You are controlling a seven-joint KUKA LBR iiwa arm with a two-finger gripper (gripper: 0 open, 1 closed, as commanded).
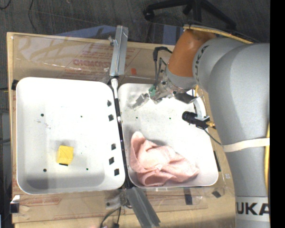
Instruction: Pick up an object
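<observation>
Arm reaching into right bin (213,175), gripper (141,100) hovering near back-left corner, finger state unclear; crumpled pink cloth (159,165) lying along front edge.

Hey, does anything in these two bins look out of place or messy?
Nothing looks damaged or spilled. The pink cloth lies crumpled in the right bin, and the yellow block sits alone in the left bin.

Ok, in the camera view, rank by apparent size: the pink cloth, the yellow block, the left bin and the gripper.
Largest to smallest as they appear:
1. left bin
2. pink cloth
3. gripper
4. yellow block
The last two look close in size, and the gripper sits higher, nearer the camera, so that order is unsure.
</observation>
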